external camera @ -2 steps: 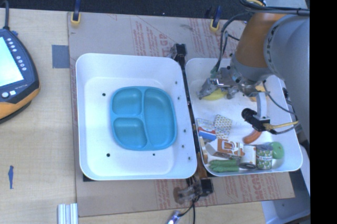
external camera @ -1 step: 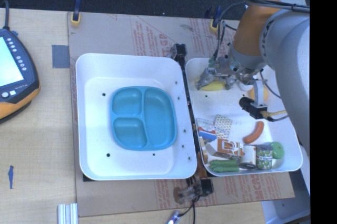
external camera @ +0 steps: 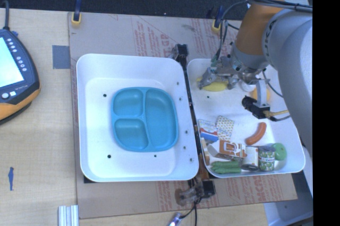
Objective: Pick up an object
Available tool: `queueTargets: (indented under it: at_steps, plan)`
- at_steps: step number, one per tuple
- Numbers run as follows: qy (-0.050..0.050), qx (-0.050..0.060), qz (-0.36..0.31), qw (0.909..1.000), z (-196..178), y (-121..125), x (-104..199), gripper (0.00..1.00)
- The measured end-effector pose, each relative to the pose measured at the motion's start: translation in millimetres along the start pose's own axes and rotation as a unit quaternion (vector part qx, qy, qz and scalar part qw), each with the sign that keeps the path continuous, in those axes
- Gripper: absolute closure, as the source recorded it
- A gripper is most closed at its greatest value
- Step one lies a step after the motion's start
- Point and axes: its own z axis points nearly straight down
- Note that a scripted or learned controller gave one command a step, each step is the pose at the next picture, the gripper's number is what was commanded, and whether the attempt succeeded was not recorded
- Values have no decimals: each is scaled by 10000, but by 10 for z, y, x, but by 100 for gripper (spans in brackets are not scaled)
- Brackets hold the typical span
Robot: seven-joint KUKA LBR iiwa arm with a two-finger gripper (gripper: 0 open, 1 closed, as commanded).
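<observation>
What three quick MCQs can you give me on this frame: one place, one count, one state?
1. Where is the blue divided plate?
A. In the left bin
B. In the right bin
C. On the bare bench

2. How many compartments does that plate have?
A. Two
B. Three
C. Five

3. How does the sausage lie?
A. Under the plate
B. Clamped in the pincer
C. Loose on the floor of the right bin

Key:
1 A, the plate sits in the middle of the left bin.
2 B, two compartments on the plate's left side and one long one on its right.
3 C, it rests on the white floor of the right bin, apart from the pincer, which is over the yellow object at the far end.
</observation>
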Motion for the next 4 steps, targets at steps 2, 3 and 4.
queueTargets:
  at_steps: [2,3,4]
  plan:
    - [-1,4,6,10000,1,-1,-5,0]
    - [2,12,7,10000,3,-3,23,0]
    - [-3,52,-5,10000,-91,-21,8,100]
